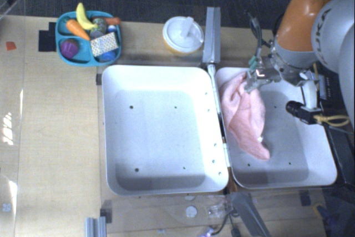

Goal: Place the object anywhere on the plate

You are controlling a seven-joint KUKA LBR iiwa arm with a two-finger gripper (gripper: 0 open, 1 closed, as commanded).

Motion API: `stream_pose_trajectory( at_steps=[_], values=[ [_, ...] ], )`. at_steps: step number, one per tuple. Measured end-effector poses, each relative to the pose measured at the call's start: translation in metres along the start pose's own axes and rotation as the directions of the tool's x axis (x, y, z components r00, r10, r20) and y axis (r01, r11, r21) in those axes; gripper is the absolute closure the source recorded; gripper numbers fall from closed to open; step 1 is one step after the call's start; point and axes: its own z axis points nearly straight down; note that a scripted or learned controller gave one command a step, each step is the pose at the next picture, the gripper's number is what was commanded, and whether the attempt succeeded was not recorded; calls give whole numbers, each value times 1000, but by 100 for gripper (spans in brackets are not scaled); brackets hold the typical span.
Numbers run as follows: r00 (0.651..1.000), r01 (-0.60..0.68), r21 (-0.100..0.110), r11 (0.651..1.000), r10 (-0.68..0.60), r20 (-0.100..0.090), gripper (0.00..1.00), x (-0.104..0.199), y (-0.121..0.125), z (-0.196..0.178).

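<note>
- The pink cloth point(245, 117) lies at the right bin's point(299, 172) nine o'clock side, its top corner pinched between the gripper's point(256, 76) fingers.
- It looks soft, light and floppy; a bunched fold seems safest.

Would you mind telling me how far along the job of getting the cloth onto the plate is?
Done: nothing looks placed; the blue plate at the bench's far left carries toy food, not the cloth. In hand: the gripper is at the top edge of the pink cloth, which drapes down into the right bin; whether it is truly gripped is unclear. Left: carrying the cloth across to the plate.
</note>
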Motion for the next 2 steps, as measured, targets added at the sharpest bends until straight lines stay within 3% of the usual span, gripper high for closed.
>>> stream_pose_trajectory(
  at_steps=[1, 2],
  values=[
    [1000, 9, -2, 1000, -9, 0, 100, 1, 3, -39],
    [916, 401, -1, 916, -401, -1, 100, 54, -13, -49]
  ],
)
